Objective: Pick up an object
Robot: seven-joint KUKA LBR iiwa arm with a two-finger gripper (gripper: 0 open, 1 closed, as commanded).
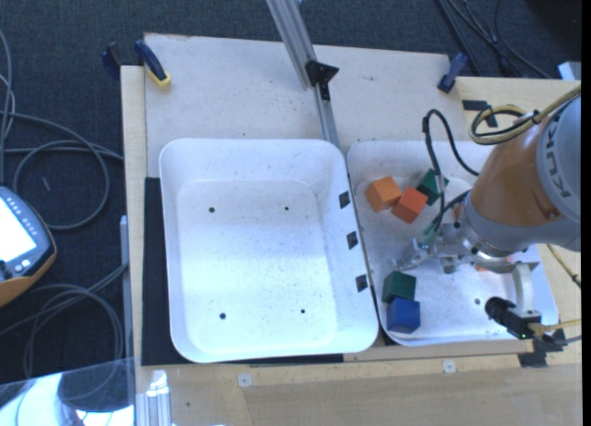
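Two shallow white bins sit side by side on the bench: the left bin (249, 249) holds nothing I can make out, and the right bin (462, 318) carries all the small things. The arm (517, 193) reaches in from the right and hangs over that right bin, its grey and orange wrist covering much of the bin's middle. Below it the gripper (432, 250) points down toward the bin floor, near the centre; from this slant I cannot tell how its tips stand, and nothing shows caught in it.

Several small blocks lie in the right bin. An orange block (382, 192) and a red-orange block (410, 204) sit touching near the bin's upper part, with a dark green piece (428, 182) just behind them. Nearer the front edge a green block (399, 286) lies just above a blue block (403, 315), the two touching.

By their look, these blocks are light, stiff and not fragile, likely foam or painted wood, with flat faces that should hold well under a pinch. The green block is closest to the gripper; I judge the best hold is across two opposite flat sides, away from its blue neighbour, since a pinch on a corner would probably let it twist out.
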